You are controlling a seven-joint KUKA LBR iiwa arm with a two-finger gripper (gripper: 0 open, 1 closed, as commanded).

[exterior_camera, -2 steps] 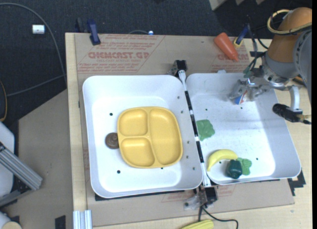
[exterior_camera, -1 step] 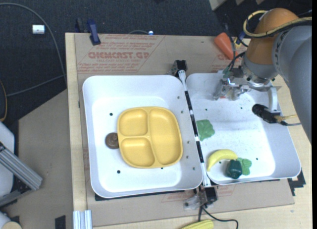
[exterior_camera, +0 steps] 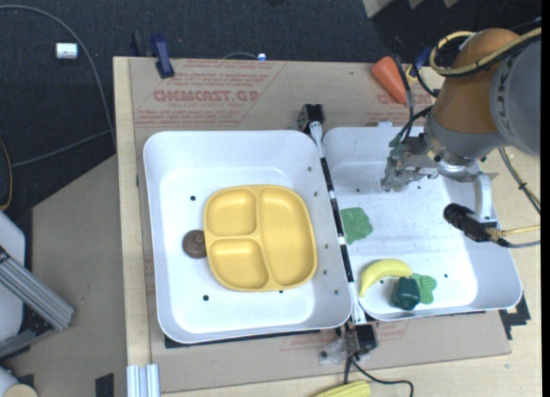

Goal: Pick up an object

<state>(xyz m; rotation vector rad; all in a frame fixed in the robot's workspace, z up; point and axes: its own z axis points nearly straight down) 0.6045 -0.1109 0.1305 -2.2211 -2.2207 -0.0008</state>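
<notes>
Both white bins, the left bin (exterior_camera: 163, 215) and the right bin (exterior_camera: 490, 279), look like smooth, faintly glossy plastic. The yellow divided tray (exterior_camera: 258, 238) at centre-left is matt plastic. The banana (exterior_camera: 382, 272) at lower right has a waxy shine, and the dark green object (exterior_camera: 406, 293) beside it looks like glossy plastic. The bench top (exterior_camera: 206, 94) is dull brown cardboard with red print. Carpet (exterior_camera: 51, 112) at upper left looks rough and dark.

Two white bins on a cardboard-topped bench.
Left bin (exterior_camera: 163, 215) and right bin (exterior_camera: 490, 279) sit side by side on cardboard (exterior_camera: 206, 94); dark carpet (exterior_camera: 69, 112) surrounds them.
</notes>
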